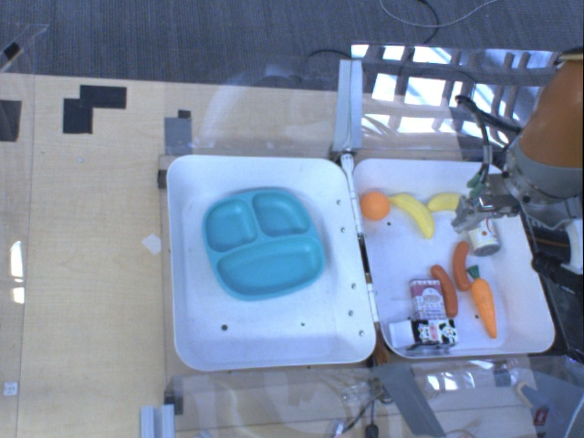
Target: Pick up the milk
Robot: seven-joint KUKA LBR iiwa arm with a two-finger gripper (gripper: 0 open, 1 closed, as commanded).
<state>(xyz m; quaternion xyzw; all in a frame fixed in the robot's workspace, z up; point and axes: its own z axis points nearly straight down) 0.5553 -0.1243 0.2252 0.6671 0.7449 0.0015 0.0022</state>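
- Milk carton lying flat at near edge of right bin, red-and-white print, writing too small to read.
- Beside it: sausage, two carrots, all smooth.
- Farther back: orange, banana.
- Gripper above small can, well apart from carton; spread or pressed together, cannot tell.
- Left bin: blue divided plate.
- Pale wood bench, grey carpet beyond.

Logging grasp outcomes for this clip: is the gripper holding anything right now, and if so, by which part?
Cannot be told. The gripper sits over a small white cylinder in the right bin; the milk lies apart, untouched.
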